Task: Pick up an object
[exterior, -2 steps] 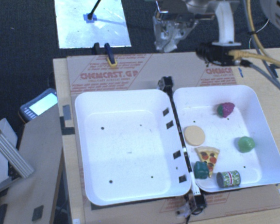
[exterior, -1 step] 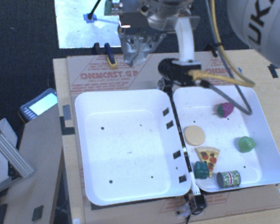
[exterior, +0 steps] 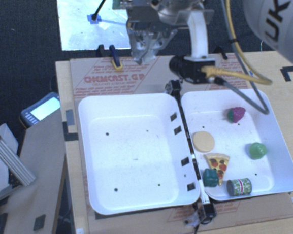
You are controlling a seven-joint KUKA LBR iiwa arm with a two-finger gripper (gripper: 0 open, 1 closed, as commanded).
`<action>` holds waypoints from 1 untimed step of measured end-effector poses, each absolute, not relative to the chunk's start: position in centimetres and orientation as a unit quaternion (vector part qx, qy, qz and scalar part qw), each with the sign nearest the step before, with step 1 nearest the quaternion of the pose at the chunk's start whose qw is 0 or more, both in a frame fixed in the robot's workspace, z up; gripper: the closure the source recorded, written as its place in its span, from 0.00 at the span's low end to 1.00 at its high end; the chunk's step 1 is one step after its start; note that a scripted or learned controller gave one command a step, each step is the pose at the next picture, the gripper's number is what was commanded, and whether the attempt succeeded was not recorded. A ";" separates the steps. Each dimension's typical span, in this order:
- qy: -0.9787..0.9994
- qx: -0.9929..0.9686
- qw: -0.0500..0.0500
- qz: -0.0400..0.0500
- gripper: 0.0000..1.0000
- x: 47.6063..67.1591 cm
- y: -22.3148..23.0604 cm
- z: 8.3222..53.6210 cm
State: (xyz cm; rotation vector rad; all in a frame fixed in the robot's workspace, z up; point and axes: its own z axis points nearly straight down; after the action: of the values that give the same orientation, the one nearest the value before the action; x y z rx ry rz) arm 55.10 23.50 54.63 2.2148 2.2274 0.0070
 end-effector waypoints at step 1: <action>0.704 0.710 0.001 0.000 1.00 58.6 15.2 53.4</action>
State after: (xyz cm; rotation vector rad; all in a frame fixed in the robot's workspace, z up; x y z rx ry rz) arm 58.59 15.15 53.43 2.2281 2.2109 -0.0011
